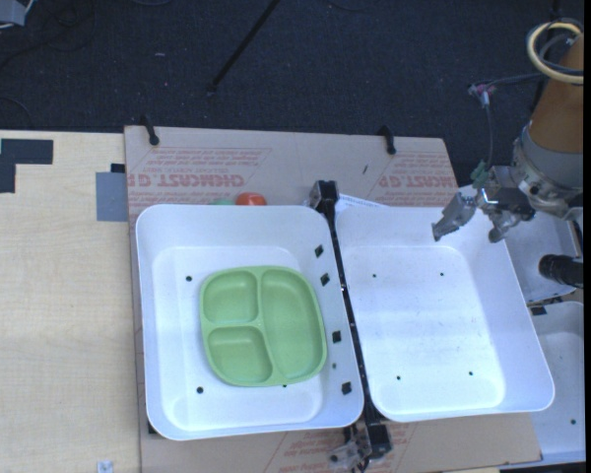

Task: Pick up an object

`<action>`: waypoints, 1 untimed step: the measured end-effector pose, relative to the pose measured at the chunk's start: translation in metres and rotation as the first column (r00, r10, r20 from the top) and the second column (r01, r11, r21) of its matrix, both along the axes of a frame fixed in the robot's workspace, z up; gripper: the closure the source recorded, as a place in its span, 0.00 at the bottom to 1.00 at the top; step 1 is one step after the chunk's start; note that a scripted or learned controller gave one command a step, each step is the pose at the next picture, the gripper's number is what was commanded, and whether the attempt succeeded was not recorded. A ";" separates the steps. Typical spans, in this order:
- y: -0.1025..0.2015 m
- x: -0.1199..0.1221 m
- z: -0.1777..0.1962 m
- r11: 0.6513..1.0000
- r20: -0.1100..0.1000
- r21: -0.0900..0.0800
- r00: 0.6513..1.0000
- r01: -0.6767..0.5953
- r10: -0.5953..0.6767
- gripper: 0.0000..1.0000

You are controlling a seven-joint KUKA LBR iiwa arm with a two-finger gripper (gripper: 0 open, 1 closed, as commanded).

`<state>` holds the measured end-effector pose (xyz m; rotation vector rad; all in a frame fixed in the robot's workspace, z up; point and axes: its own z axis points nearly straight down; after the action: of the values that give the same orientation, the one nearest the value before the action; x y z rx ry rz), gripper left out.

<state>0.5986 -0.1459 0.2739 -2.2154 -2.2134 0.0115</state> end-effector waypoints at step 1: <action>0.000 0.002 0.006 1.000 0.011 -0.002 1.000 -0.001 0.001 0.00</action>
<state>0.6005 -0.1460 0.2798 -2.2205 -2.2216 0.0013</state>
